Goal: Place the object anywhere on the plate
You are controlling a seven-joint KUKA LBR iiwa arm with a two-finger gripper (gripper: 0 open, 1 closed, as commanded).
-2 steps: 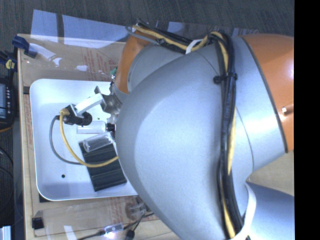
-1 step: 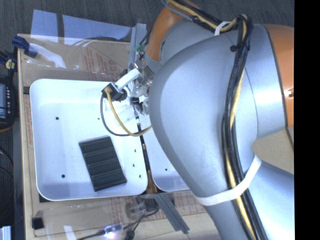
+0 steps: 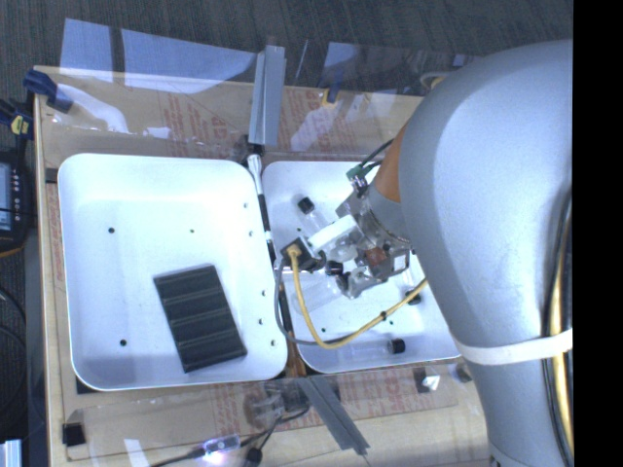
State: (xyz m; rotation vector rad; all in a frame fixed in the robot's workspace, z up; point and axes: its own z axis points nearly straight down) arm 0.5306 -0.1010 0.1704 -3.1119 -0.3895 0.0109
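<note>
A dark ribbed rectangular plate [image 3: 200, 317] lies flat in the left bin [image 3: 97, 193], toward its front right. My gripper [image 3: 352, 266] is low inside the right bin [image 3: 292, 188], near that bin's middle, well apart from the plate. A small black object [image 3: 305, 204] rests on the right bin's floor just up and left of the gripper. Another small dark piece [image 3: 396, 345] lies near the right bin's front edge. The wrist hardware hides whatever is directly under the gripper.
The grey arm [image 3: 496, 222] covers the right bin's right half. A yellow cable [image 3: 336, 337] loops from the wrist across the right bin's front. A metal bar [image 3: 265, 95] stands behind the rim where the bins meet. Tape and clutter line the bench edges.
</note>
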